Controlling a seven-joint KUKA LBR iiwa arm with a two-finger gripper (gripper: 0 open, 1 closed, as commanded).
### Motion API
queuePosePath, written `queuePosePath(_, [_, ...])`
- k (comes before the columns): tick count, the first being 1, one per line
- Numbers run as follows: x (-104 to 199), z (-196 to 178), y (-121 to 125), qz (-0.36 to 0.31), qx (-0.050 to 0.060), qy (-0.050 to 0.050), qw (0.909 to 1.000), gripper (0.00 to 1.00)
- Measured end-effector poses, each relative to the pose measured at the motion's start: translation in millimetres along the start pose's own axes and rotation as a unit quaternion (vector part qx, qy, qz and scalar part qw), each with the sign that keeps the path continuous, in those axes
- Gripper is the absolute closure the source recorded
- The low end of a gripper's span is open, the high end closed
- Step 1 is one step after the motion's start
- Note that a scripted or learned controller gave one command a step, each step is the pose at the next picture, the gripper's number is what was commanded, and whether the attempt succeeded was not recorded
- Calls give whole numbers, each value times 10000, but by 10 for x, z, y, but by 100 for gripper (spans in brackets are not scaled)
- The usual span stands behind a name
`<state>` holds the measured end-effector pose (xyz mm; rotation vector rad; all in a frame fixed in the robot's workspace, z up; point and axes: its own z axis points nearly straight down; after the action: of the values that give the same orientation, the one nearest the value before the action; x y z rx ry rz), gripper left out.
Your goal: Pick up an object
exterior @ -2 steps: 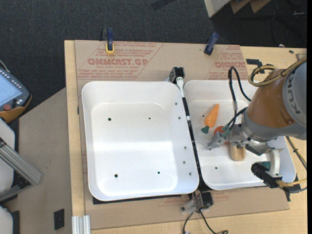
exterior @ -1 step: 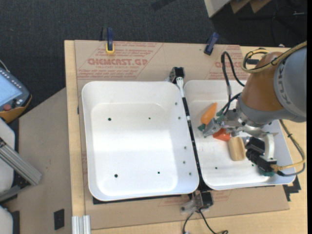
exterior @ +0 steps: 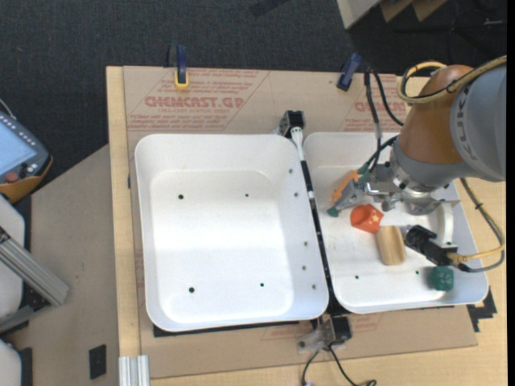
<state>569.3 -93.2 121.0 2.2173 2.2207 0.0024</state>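
Note:
The right bin [exterior: 354,292] holds several small things. A red-orange block [exterior: 366,218] lies near its middle, with a pale wooden block [exterior: 391,245] just to its right. A dark green lump [exterior: 441,278] rests by the front right corner. An orange and green thing [exterior: 344,193] lies toward the bin's left side. My gripper [exterior: 376,190] hangs low over the right bin, just above the red-orange block and right beside the orange and green thing. The wrist hides its tips.
The left bin [exterior: 153,215] stands beside the right one, and a black divider rail [exterior: 310,207] runs between them. Clamps [exterior: 180,63] hold the cardboard base at the back. The grey and orange arm [exterior: 451,127] covers the right bin's far right.

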Motion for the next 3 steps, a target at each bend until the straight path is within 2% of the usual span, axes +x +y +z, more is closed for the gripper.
queuePosePath(1, [714, -670, -902, -17, 42, 29, 10000, 0])
queuePosePath(2, [786, -638, -600, -3, 5, 5, 10000, 0])
queuePosePath(3, [102, -640, -388, 38, 2, -15, 10000, 0])
